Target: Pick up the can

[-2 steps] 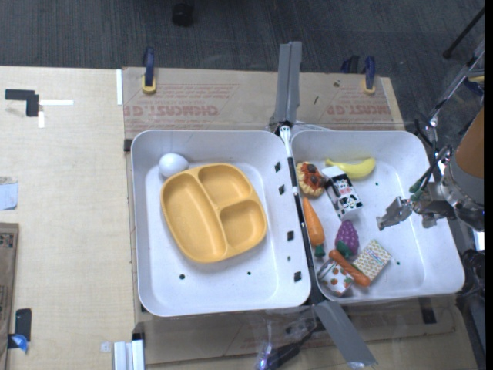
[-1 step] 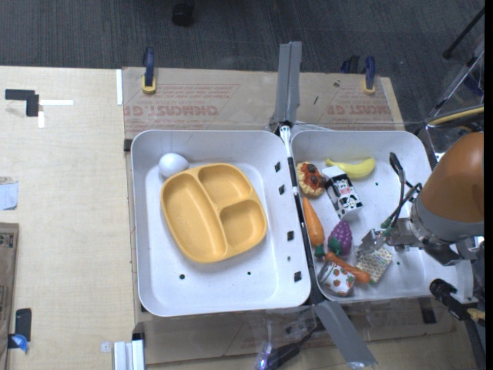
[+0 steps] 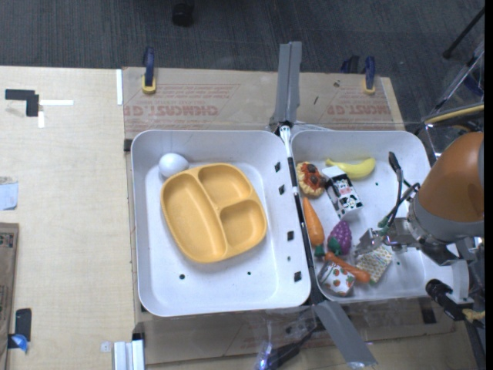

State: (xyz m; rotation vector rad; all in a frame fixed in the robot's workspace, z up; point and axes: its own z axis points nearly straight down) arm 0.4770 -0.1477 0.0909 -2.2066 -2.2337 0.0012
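— White plastic, both bins. You see the pincer [image 3: 372, 240]? It is low in the right bin [image 3: 412, 149], under the grey arm [image 3: 451, 195] with the orange band.

— Yes. Are its fingers apart or together?

— I cannot tell from here. The metal parts are small and mixed with the things below them. Nothing sits clearly between the fingers.

— And the can?

— The can [image 3: 344, 193] lies on its side, white with black patches, up and to the left of the pincer, well apart from it. Beyond the can, further from the pincer, is a banana [image 3: 353, 166], and to the can's left a small pizza piece [image 3: 312, 179].

— What is closest to the pincer?

— A speckled sponge [image 3: 375, 264], touching or just under it. On the pincer's left is a purple grape bunch [image 3: 340, 237], then a carrot [image 3: 313, 223] along the bin wall.

— And the left bin [image 3: 146, 206]?

— Far to the pincer's left. It holds a yellow divided plate [image 3: 213, 211] and a white ball [image 3: 172, 163] beside the plate's upper corner.
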